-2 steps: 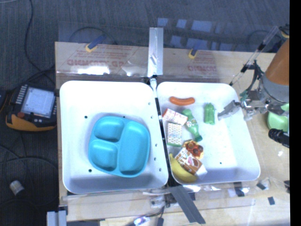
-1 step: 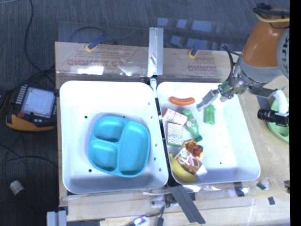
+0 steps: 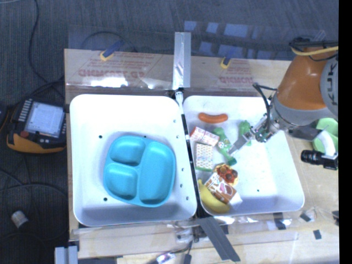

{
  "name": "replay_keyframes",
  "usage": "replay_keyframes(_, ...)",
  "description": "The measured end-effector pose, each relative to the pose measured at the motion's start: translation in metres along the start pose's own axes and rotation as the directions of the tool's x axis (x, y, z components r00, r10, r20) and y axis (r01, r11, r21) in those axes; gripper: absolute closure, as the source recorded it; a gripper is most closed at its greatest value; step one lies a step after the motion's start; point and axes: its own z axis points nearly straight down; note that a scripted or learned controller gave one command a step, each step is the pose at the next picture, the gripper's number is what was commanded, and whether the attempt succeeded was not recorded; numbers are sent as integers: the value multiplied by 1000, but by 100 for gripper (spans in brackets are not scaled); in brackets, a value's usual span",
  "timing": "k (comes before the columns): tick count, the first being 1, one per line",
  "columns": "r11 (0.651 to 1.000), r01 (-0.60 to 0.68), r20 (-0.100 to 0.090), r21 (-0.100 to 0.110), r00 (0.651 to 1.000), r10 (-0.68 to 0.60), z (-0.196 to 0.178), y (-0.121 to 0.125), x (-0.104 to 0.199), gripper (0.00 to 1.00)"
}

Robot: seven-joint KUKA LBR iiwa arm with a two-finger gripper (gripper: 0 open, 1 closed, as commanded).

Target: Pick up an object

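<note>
Grey with an orange band, the arm [image 3: 305, 87] reaches in from the right over the right bin [image 3: 269, 188], its end effector [image 3: 235, 146] lowered at a slant toward the clutter along that bin's left side. Whether the end effector is released or clenched cannot be told, its tip being thin and blurred against the white floor; nothing can be made out in its grasp. Just beside the tip lie small green pieces [image 3: 244, 128], too small to name. A sausage [image 3: 213, 117] lies at the far end, a patterned carton [image 3: 204, 136] and a checkered packet [image 3: 203, 156] to the left of the tip, and nearer, a red-printed packet [image 3: 224, 183] partly covers a banana [image 3: 212, 202]. The left bin [image 3: 88, 147] holds a blue divided plate [image 3: 140, 169]. Both bins sit on the pale surface [image 3: 316, 194].
</note>
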Motion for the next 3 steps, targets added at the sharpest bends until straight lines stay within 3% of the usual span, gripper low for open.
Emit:
replay_keyframes(1, 1000, 4, 11, -8, 1000, -4, 84, 43, -20, 0)
replay_keyframes(2, 1000, 3, 9, -12, 1000, -3, 73, 44, -19, 100)
replay_keyframes(3, 999, 46, 1, -2, 999, -46, -62, 45, 0, 100)
